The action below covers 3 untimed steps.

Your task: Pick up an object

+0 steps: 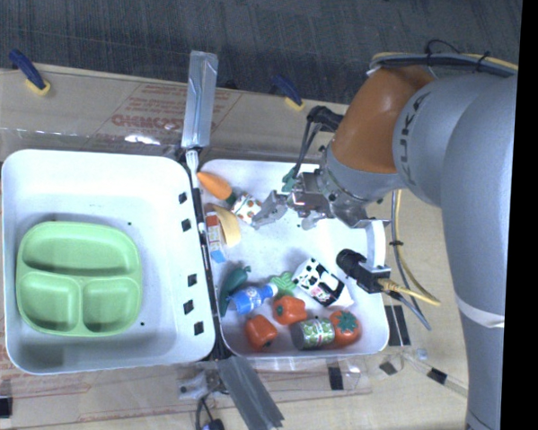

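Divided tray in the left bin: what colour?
Light green, a three-compartment plastic tray lying flat in the left white bin; the camera view shows it clearly.

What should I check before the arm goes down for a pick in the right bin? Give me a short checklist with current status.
1. Gripper over the right bin, near its upper left: ok.
2. Nothing seen between the fingers: ok.
3. Finger opening: cannot tell, the view is too blurred there.
4. Candidate close by: a small white and yellow toy lies right beside the fingertips, an orange carrot-like piece further left: ok.
5. Room around the candidate: not ok, both sit close to the wall between the bins.
6. Left bin holds a green divided tray, away from the arm's path: ok.
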Tool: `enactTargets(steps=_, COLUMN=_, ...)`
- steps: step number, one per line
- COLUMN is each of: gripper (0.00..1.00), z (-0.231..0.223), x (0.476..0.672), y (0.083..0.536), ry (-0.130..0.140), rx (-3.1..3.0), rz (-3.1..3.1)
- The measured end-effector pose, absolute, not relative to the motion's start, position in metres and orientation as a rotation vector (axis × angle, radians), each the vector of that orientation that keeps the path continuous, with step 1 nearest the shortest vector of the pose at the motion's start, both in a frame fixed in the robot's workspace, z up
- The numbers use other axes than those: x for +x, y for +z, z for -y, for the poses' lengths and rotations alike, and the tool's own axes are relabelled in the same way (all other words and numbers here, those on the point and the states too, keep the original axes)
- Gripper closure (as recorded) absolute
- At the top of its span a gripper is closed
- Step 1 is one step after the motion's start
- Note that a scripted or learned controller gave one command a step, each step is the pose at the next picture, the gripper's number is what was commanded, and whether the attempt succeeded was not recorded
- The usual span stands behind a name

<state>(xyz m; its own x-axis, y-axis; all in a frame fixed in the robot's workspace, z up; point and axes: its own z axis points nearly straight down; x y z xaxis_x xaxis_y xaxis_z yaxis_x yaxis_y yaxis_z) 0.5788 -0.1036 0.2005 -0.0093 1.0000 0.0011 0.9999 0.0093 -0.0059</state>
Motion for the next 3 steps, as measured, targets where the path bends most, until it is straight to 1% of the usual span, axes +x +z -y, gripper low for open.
enactTargets(steps=1, gripper=0.0, z=0.096, x=0.587, y=0.091, ry=0.003, rx=-2.063, rz=2.366)
enactTargets(steps=2, gripper=0.0, z=0.213, x=0.511, y=0.092, ry=0.003, rx=-2.113, rz=2.324)
enactTargets(steps=3, gripper=0.0, z=0.115, x=0.541, y=0.187, ry=0.002, rx=-2.261, rz=2.179)
